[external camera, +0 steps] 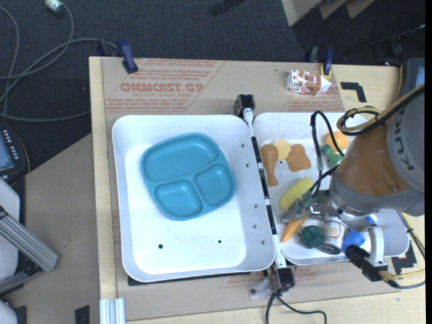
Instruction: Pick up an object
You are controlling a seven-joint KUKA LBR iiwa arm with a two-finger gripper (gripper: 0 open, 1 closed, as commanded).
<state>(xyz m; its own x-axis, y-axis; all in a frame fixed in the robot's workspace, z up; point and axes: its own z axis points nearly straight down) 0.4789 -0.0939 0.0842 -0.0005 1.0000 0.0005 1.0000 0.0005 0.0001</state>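
Note:
The right bin (pixel 398 245) holds several toy foods. A yellow corn cob (pixel 295 192) lies at its left side, with an orange carrot (pixel 291 229) just below it. A dark green broccoli piece (pixel 312 236) and a small can (pixel 332 233) sit near the bin's front. A tan cone-shaped piece (pixel 270 162) and a yellow-brown piece (pixel 293 155) lie further back. My gripper (pixel 301 211) is low in this bin, between the corn cob and the carrot, and its tip touches or nearly touches both. The arm's orange band (pixel 368 164) covers the bin's middle.
The left bin (pixel 135 241) holds a blue divided plate (pixel 187 175). An orange piece (pixel 335 140) and a green piece (pixel 330 155) lie at the back of the right bin, and a blue item (pixel 355 238) at its front. A small red-and-white carton (pixel 307 82) sits on the bench behind.

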